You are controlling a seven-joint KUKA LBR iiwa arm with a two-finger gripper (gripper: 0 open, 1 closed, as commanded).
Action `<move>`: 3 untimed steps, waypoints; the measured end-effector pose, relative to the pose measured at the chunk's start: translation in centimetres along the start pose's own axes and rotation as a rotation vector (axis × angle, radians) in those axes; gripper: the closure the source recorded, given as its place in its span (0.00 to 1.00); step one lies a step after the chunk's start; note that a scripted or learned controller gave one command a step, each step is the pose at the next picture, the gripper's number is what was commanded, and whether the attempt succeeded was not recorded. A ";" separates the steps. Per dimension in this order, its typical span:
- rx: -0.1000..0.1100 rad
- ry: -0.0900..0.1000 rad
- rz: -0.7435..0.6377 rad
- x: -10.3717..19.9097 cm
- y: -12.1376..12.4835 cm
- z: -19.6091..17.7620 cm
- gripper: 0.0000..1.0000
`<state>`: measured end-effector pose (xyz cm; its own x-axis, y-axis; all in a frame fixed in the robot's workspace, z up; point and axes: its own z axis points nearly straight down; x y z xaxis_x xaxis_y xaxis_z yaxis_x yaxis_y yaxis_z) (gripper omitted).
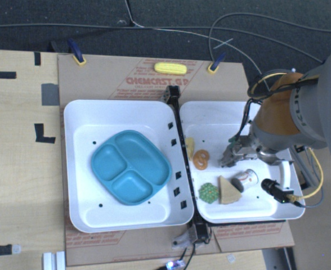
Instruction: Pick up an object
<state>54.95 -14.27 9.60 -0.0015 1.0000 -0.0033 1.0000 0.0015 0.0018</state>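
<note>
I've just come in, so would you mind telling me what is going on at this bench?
A KUKA arm reaches in from the right, its gripper low over the right bin. Near it in that bin lie a pretzel-like ring, a green ball, a tan wedge and a small white and red can. Nothing is visibly held. The left bin holds a blue divided plate, and a yellow corn cob lies on the cardboard behind the bins.

A blue divided plate lies in the left bin; what looks like corn rests on cardboard.
</note>
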 end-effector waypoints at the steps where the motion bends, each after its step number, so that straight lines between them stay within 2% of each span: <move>1: -0.002 0.002 0.000 0.5 0.3 -6.2 1.00; 2: -0.002 0.002 0.000 0.4 0.4 -11.0 1.00; 3: 0.003 0.005 -0.005 5.4 1.4 -10.4 1.00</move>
<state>56.36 -8.83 19.98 -0.0061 1.0000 0.0013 1.0000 0.0061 -0.0008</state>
